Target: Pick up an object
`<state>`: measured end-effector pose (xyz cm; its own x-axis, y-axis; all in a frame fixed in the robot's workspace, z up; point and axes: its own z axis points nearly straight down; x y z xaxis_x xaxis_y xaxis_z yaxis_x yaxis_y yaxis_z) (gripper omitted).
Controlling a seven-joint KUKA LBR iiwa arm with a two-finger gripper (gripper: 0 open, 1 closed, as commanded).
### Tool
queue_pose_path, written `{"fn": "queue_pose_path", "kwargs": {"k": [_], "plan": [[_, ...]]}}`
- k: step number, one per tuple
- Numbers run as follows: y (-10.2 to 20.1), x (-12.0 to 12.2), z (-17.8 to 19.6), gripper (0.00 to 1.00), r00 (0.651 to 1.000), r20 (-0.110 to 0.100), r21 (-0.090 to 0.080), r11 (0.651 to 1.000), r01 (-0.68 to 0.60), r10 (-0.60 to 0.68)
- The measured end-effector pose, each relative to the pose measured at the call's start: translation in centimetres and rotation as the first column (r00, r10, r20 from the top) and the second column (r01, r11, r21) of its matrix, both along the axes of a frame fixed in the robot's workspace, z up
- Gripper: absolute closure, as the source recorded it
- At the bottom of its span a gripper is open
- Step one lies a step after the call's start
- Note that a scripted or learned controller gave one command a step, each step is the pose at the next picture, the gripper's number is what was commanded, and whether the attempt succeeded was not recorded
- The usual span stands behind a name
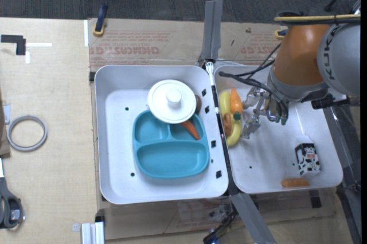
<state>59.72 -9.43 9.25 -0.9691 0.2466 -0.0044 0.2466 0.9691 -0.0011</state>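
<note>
Two shallow white bins are seen side by side on the desk (46, 82), with the left bin (109, 139) and the right bin (321, 151) meeting at a shared edge near the middle. The arm (309, 59), grey with an orange band, is seen reaching over the back of the right bin. The tool (257, 116) is lowered over the left part of that bin, just beside a banana (228, 116) that lies along the bin's left wall. An orange item (235, 102) is pressed against the banana. Whether the tool is wide or narrow cannot be told, and nothing is seen held in it.

Near the right bin's front right corner a small black-and-white cow-patterned object (307, 158) is found, and a small orange piece (295, 182) lies at the front edge.

In the left bin a blue divided tray (170, 158) is placed, with a white round lid (171, 101) resting on its back edge and a carrot (192, 130) in one back compartment.

On the desk's left side a grey ring (26, 132) lies.
</note>
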Motion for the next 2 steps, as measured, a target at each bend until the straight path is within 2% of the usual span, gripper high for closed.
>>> {"fn": "queue_pose_path", "kwargs": {"k": [1, 2], "plan": [[-4.6, -6.6, 0.0, 0.00, 0.994, -0.002, 0.001, 0.994, -0.108, 0.108], [-2.7, 3.1, 0.1, 0.00, 0.989, 0.001, 0.002, 0.989, 0.148, -0.148]]}}
